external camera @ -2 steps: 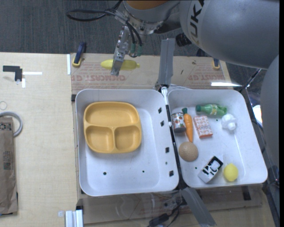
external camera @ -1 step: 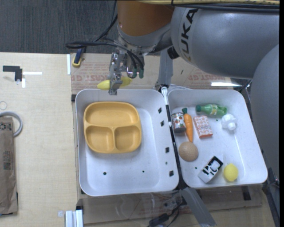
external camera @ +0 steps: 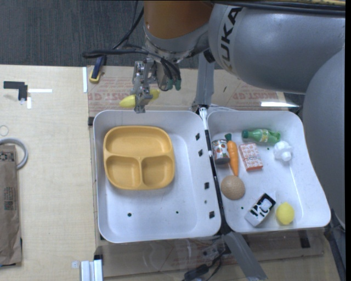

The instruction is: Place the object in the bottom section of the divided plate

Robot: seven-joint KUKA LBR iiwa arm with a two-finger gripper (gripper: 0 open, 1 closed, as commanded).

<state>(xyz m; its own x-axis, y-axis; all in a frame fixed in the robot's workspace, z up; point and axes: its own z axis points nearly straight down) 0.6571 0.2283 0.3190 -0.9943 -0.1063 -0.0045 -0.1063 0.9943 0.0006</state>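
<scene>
Banana (external camera: 130,100), small and yellow, sits pinched between the fingers of the gripper (external camera: 141,101), which is closed on it just beyond the far rim of the left bin (external camera: 109,219), above the cardboard strip on the desk (external camera: 49,181). The grey arm (external camera: 263,38), with its orange band (external camera: 175,16), reaches in from the right. A yellow divided plate (external camera: 140,157) lies in the far-left part of the left bin, one wide section on its far side and two smaller sections on its near side, all bare. The right bin (external camera: 307,164) holds a green bottle (external camera: 261,135) at the far side, a white ball (external camera: 283,150) beside it, a small can (external camera: 220,151), a carrot (external camera: 233,157) just right of the can, a red-and-white box (external camera: 251,157), a tan ball (external camera: 232,187), a black-and-white box (external camera: 260,209) and a lemon (external camera: 285,213) near the front. A brown packet (external camera: 10,208) lies at the desk's left edge.
</scene>
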